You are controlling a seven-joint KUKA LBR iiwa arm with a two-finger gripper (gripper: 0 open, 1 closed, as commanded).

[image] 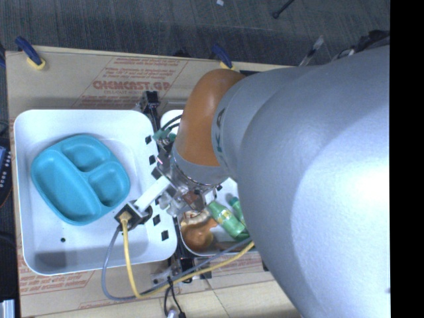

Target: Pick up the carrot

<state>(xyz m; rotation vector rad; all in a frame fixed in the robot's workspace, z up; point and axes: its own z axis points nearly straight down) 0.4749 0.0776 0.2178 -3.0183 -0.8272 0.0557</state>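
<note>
Grey arm (pixel 318 177) hides carrot and end effector

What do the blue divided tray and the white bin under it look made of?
The blue divided tray with rounded compartments looks like moulded plastic, matte, with soft rounded edges. The shallow white bin on the left also looks like plastic, smooth and slightly glossy, though that is a guess from its look.

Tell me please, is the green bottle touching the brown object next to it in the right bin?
Touching. In the camera view the green bottle lies against the brown object, with no gap visible between them.
</note>
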